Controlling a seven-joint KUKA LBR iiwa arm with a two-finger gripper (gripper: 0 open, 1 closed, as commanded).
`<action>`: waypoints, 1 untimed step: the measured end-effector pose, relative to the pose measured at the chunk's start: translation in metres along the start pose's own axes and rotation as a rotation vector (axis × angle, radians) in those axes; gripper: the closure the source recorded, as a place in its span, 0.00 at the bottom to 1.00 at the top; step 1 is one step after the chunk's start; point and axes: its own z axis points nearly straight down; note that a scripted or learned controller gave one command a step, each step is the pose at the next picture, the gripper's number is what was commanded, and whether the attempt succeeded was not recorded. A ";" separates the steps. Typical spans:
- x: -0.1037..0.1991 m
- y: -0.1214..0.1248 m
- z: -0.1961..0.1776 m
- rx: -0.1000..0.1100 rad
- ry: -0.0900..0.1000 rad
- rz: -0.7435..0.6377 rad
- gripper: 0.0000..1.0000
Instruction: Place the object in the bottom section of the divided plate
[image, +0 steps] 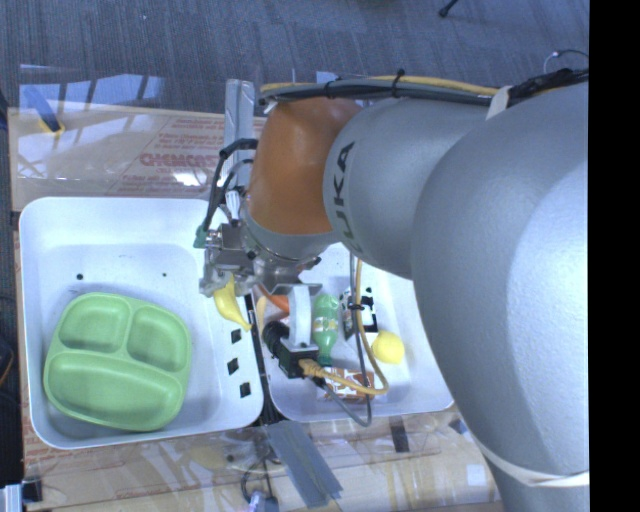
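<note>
The claw (262, 300) hung low at the frame's center, over the seam between the two white bins; whether it was open or closed could not be told. A yellow banana-like object (232, 303) showed just at its left, perhaps the task's thing. A green bottle (326, 322) and a yellow lemon (387, 348) lay in the right bin (425, 385). The green divided plate (118, 360) sat lower left in the left bin (60, 225). This looked like the pickup step; next would come a carry left to the plate's bottom section.
</note>
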 end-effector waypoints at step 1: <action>0.035 -0.061 -0.004 -0.001 0.000 0.135 1.00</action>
